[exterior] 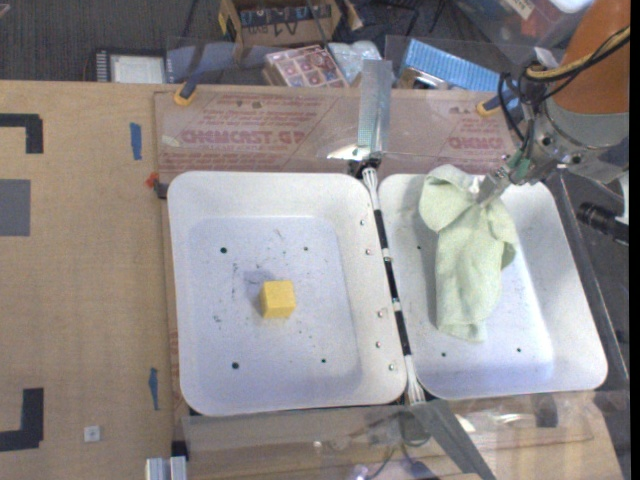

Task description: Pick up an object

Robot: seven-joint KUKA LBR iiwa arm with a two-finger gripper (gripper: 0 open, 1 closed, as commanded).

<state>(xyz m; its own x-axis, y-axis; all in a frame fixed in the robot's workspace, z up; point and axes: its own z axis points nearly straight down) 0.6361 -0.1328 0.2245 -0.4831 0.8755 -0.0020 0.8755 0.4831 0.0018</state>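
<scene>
Currently the pincer (492,186) grips the upper edge of a crumpled pale green cloth (466,258) draped in the right bin (575,298).

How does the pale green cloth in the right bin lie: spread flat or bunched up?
Bunched up. The cloth shows folds and ridges, gathered into a narrow strip down the right bin.

Gripper (492,186) at pale cloth (466,253)

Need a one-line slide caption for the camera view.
Gripper at the upper edge of a pale green cloth in the right bin; yellow block in the left bin.
</scene>
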